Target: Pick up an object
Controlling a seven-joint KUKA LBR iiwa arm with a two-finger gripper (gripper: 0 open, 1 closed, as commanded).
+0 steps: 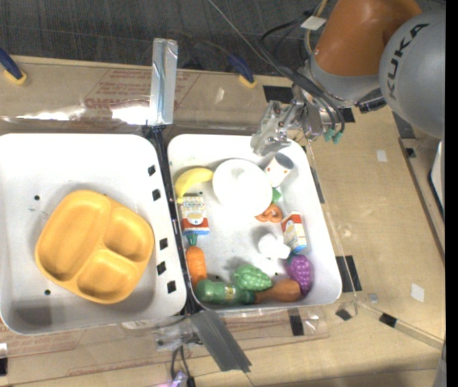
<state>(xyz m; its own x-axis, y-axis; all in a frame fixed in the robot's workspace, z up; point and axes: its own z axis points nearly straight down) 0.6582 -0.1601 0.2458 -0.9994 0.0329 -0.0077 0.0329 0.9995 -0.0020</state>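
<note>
The gripper (271,138) hangs over the far right corner of the right bin (326,240), at the end of the grey arm (410,63) with its orange band. Its metal fingers blur against the bin rim, so we cannot tell whether they are spread or pressed together, and we see nothing plainly between them. Just below it lies a small white cup (280,168), and beside that a white round lid or plate (243,182). We note a yellow banana (192,179) at the left wall, a small carton (194,216) under it, then a carrot (196,262). Along the near wall lie a green vegetable (217,293), green grapes (251,278) and purple grapes (300,270). The left bin (11,176) holds a yellow divided tray (93,244), tilted slightly.
</note>
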